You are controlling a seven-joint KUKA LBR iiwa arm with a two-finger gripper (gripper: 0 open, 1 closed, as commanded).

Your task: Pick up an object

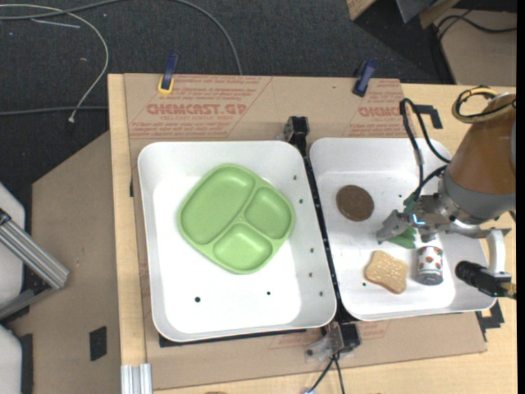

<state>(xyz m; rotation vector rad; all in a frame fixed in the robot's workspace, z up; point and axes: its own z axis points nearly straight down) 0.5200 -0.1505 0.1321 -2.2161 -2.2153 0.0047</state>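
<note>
Gripper low in right bin, over a green object; finger state impossible to tell. Nearby: brown disc, tan bread piece, small can. Green divided plate in left bin.

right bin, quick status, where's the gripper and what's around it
Gripper low in right bin, over something green; grasp unconfirmed. Small can and toast-like piece beside it, brown disc apart. Green plate in left bin.

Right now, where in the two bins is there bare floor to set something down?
Free: the left bin floor around the green divided plate, widest along its near edge, and the right bin's far-left corner beyond the brown disc. Crowded: around the pincer, bread piece and small can.
</note>
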